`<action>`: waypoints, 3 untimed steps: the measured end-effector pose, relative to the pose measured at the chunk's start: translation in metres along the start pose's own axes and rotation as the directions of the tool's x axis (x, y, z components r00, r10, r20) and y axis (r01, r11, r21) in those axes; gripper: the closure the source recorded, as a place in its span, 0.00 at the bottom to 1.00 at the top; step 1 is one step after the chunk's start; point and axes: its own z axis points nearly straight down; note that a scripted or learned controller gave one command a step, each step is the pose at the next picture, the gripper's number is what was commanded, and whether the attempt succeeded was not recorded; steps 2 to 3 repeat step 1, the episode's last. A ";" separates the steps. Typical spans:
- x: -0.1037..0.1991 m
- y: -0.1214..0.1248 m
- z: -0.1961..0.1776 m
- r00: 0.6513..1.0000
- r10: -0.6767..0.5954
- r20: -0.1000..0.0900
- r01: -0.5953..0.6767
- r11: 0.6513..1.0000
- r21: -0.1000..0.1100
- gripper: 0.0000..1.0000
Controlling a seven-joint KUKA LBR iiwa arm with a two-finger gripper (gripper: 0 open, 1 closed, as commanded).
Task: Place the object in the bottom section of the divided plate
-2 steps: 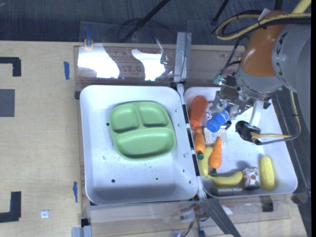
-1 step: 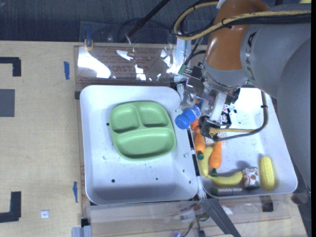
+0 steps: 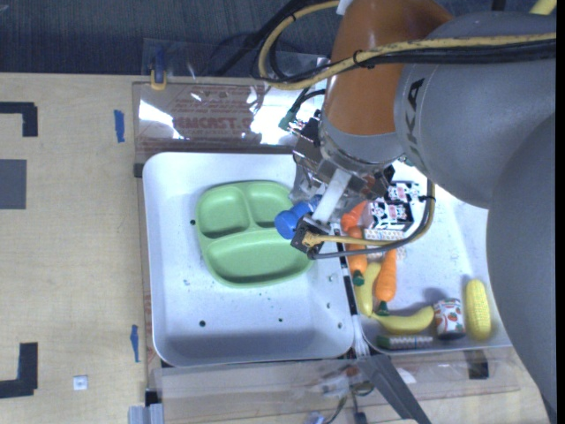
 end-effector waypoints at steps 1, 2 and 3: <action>0.000 0.000 0.000 1.000 0.000 0.000 0.000 1.000 0.000 0.00; 0.000 0.000 0.000 1.000 0.000 0.000 0.000 1.000 0.000 0.00; 0.000 0.000 0.000 1.000 0.000 0.000 0.000 1.000 0.000 0.00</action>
